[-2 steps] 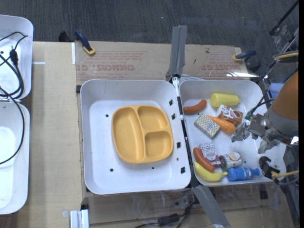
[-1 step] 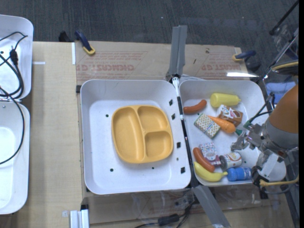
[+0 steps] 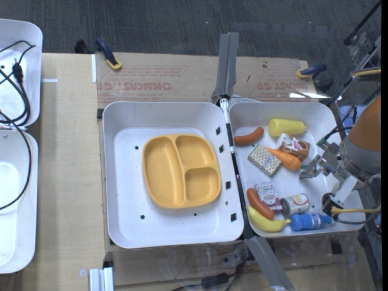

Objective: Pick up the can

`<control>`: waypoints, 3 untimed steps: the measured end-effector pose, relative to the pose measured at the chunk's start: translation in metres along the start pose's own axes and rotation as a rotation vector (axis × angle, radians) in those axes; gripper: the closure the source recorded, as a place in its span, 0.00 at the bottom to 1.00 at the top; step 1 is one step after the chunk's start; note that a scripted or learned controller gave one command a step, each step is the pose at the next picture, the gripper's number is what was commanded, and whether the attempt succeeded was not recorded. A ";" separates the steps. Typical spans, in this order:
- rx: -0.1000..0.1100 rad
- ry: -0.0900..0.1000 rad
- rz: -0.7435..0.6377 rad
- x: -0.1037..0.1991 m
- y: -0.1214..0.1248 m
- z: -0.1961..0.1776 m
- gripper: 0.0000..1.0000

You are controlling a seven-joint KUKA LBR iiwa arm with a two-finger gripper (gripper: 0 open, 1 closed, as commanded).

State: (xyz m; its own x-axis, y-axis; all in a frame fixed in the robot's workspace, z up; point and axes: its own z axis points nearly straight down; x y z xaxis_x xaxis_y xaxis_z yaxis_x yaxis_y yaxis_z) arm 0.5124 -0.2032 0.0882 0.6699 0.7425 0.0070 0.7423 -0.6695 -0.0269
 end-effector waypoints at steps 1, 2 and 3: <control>-0.019 0.009 0.041 -0.016 -0.015 -0.004 0.00; -0.026 0.003 0.347 -0.018 -0.018 -0.004 0.00; -0.021 -0.004 0.345 -0.020 -0.019 -0.011 1.00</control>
State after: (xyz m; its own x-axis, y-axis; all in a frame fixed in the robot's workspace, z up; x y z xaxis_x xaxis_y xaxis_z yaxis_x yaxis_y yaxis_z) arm 0.4847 -0.2053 0.0997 0.8814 0.4723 -0.0025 0.4723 -0.8814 -0.0067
